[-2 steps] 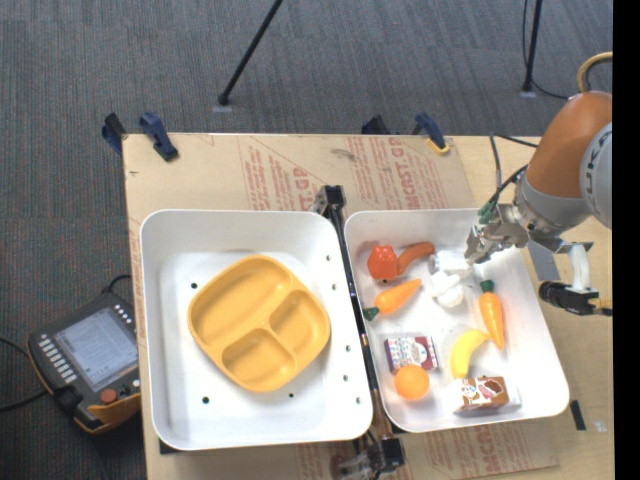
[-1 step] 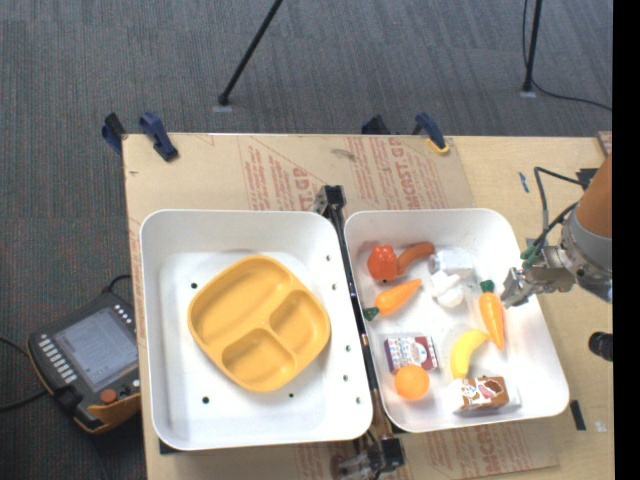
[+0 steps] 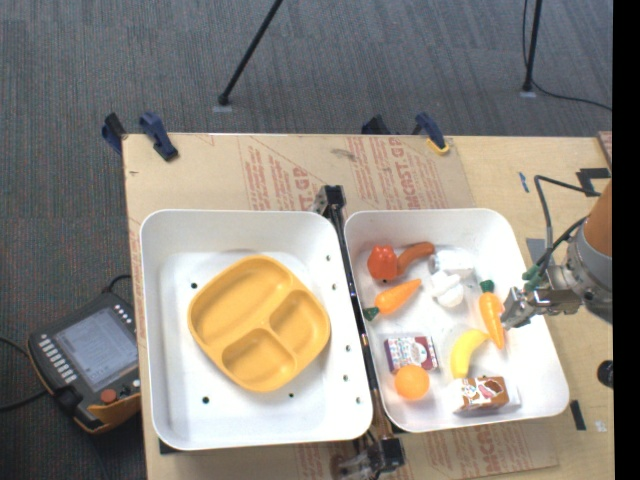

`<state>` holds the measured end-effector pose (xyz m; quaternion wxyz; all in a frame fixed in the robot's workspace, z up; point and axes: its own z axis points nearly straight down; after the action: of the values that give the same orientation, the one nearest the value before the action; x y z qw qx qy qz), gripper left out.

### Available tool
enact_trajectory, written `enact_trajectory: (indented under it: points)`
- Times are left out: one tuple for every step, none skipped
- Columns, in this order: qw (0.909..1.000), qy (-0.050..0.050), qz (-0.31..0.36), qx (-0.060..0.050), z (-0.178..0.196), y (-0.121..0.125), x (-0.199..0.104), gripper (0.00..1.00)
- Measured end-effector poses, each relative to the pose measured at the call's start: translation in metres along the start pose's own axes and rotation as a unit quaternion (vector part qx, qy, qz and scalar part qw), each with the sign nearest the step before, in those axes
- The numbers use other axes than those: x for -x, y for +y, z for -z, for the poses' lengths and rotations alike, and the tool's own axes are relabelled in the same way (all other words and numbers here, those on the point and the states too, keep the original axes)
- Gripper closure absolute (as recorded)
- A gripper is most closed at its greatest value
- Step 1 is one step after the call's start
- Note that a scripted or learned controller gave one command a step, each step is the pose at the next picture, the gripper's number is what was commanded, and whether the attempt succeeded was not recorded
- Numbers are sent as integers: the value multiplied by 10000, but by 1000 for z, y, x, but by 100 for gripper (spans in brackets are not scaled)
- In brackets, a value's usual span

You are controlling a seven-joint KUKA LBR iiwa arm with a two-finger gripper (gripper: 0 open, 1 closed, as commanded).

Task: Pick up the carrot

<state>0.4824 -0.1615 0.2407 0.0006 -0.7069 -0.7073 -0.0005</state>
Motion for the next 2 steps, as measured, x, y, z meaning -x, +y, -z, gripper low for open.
enact_trajectory:
  points:
    - [10000, 1, 2, -17, -38, -7, -75, 100]
    - [10000, 0, -6, -13, -38, -7, -74, 0]
